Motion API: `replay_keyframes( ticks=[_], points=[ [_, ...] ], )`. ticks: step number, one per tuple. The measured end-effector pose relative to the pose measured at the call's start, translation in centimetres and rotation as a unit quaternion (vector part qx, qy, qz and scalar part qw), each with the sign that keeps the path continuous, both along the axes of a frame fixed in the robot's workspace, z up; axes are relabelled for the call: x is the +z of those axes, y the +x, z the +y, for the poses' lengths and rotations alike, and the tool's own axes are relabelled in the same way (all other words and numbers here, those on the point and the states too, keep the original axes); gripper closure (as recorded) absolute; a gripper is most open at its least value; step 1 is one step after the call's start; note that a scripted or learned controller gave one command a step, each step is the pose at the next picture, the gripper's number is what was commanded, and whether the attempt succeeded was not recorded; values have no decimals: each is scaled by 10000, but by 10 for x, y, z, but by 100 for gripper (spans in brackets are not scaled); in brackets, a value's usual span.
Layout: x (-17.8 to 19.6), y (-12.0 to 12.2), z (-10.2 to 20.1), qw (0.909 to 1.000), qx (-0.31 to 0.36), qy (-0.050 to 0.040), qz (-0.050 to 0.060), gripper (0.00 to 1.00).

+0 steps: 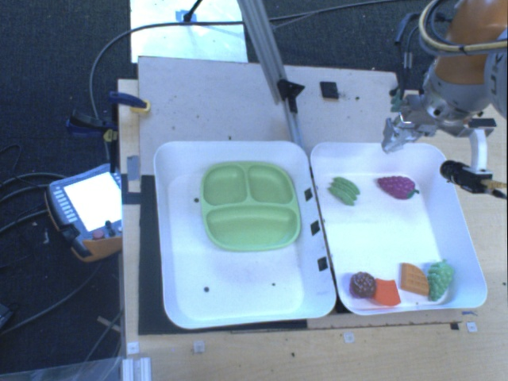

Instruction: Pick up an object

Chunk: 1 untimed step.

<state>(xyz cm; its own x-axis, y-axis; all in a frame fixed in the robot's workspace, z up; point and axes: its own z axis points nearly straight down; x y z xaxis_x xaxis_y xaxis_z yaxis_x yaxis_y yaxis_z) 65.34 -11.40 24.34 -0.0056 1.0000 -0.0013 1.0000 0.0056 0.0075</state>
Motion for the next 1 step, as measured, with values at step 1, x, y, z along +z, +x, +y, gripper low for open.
replay_keyframes(
  ticks=[1],
  points=[
    [36, 1, 0, 10000, -1, 3, 5, 100]
  ],
)
